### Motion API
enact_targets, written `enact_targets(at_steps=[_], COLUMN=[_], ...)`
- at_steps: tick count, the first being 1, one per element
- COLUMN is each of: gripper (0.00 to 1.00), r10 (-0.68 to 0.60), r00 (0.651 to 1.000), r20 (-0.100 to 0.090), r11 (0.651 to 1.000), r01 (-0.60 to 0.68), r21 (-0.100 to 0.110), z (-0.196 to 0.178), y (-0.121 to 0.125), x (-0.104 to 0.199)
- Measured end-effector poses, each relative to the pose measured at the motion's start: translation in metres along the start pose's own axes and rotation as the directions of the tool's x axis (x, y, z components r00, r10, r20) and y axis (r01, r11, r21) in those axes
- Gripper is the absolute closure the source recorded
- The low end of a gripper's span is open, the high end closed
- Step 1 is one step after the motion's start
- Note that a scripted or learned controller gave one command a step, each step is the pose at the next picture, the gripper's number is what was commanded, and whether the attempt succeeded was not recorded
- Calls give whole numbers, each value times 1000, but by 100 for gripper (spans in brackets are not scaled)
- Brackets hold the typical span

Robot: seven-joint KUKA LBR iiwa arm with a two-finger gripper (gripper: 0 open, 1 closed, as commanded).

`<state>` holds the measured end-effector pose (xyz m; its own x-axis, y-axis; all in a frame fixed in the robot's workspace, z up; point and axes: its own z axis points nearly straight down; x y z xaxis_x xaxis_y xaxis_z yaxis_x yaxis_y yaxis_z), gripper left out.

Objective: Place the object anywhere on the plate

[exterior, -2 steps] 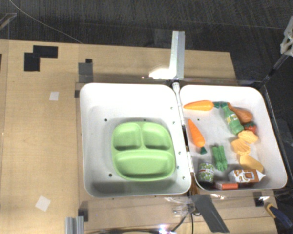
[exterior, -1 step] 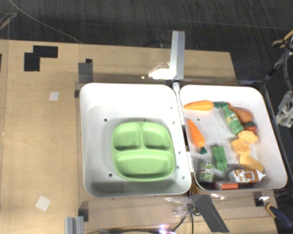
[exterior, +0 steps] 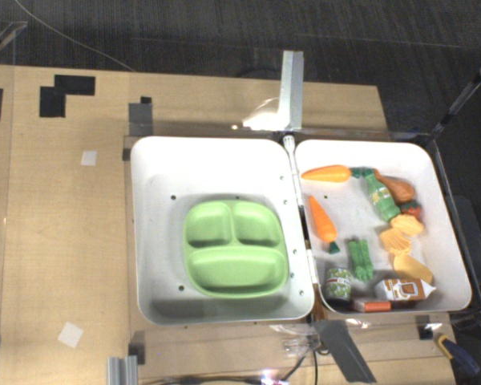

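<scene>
Setting: wooden bench [exterior: 56, 239], dark carpeted floor [exterior: 224, 14] behind; metal post [exterior: 292, 87] fixed at rear, btwn two white bins set side by side, rims touching

Item 1, left bin [exterior: 148, 215]: one plate [exterior: 236, 247] held, approx. centre. Plate is light green, rounded-rectangular, divided into 3 compartments: two small at the far side, one wide at the near side. Nothing is seen lying on it

Item 2, right bin [exterior: 434, 171]: assorted toy foods, all apart from the plate. Which one is the task's object cannot be told; candidates are listed:
- carrot [exterior: 327, 173], orange w/ green top, laid crosswise near the far wall
- second carrot [exterior: 322, 219], orange, laid at a slant just beside the left wall
- green packet [exterior: 381, 196], tilted, touching a brown-red piece [exterior: 398, 187] at far right
- yellow crisp-like pieces [exterior: 405, 233], heaped at right, w/ a yellow wedge [exterior: 413, 265] just nearer
- green veg piece [exterior: 359, 260], ridged, mid-bin
- small can [exterior: 338, 283], green label, near corner
- small carton [exterior: 402, 289], brown and white, lying against the near wall
- red-orange stick [exterior: 373, 305], flat along the near wall

Claw: how far open, and whether anything is held, cannot be told

Status: object not yet placed on plate
</scene>
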<state>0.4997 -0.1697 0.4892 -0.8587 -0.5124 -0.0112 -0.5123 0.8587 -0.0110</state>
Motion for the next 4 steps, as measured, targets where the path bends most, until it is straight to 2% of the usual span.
enact_targets(at_steps=[1, 2, 3, 4], gripper=[100, 100, 0, 100], r10=[49, -15, -13, -16], r00=[999, 1000, 1000, 1000], r20=[-4, -4, -1, 10], r11=[999, 1000, 1000, 1000], r01=[-49, 15, 13, 16], r21=[-5, -8, -4, 5], z=[5, 7, 3, -12], y=[-65, -112, -112, -112], x=[-41, -123, -122, -124])
